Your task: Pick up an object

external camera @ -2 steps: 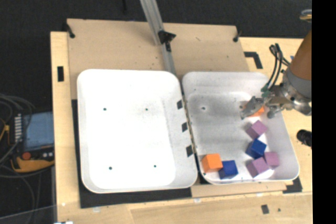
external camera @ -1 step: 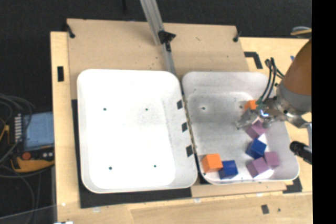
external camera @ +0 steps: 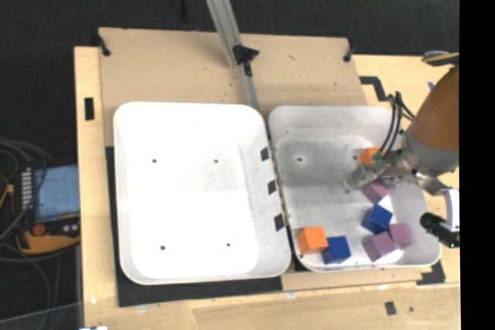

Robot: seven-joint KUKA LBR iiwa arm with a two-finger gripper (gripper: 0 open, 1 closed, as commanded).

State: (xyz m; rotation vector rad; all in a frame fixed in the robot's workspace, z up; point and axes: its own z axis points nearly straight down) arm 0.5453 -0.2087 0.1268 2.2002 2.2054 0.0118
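The right bin (external camera: 309,135) holds several small foam blocks. An orange cube (external camera: 312,239) and a blue cube (external camera: 336,250) lie near its front edge. Another blue block (external camera: 377,218) and two purple blocks (external camera: 379,246) (external camera: 401,233) sit at the front right. My gripper (external camera: 370,175) is low over the bin's right half, reaching in from the right. It hangs just above a light purple block (external camera: 377,191), and a small orange piece (external camera: 369,157) shows beside its upper side. The arm's body hides the fingers' spacing.
The left bin (external camera: 189,189) lies beside the right one, divided by a rim with black clips (external camera: 272,185). A slanted metal pole (external camera: 220,8) rises from the bench's back. Cables and a small device (external camera: 46,205) sit off the bench's left.
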